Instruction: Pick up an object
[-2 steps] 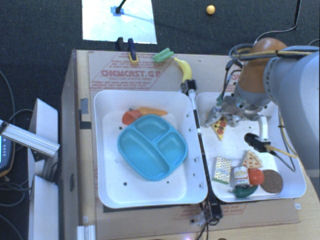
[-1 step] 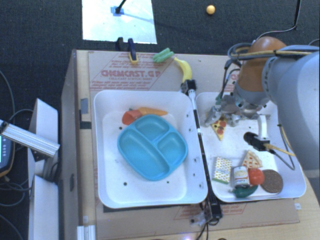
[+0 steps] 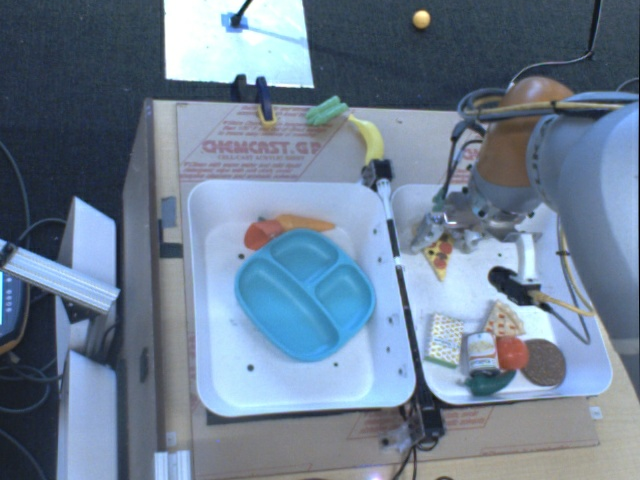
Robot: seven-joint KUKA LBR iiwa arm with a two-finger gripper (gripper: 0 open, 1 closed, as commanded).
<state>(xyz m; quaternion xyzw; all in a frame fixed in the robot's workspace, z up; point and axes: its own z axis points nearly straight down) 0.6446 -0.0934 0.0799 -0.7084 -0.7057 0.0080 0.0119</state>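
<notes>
The worktop (image 3: 160,298) is carrying two shallow white bins side by side. The grey arm (image 3: 590,158), with its orange band (image 3: 520,133), is reaching in from the right over the right bin (image 3: 598,368). The left bin (image 3: 215,368) is holding a blue divided plate (image 3: 305,293), with an orange carrot (image 3: 305,224) and a red piece (image 3: 260,235) lying just beside the plate's far edge. The pincer (image 3: 445,230) is hanging low over the far left part of the right bin, just above a pizza slice (image 3: 438,258); whether it is apart, together or clamped on anything, I cannot tell. Along the near side of the right bin are lying a cracker packet (image 3: 445,338), a second pizza slice (image 3: 503,319), a small can (image 3: 479,350), a red tomato (image 3: 511,353), a brown cookie (image 3: 545,362) and a green piece (image 3: 485,383). A banana (image 3: 370,140) is resting on the worktop beyond the bins.
</notes>
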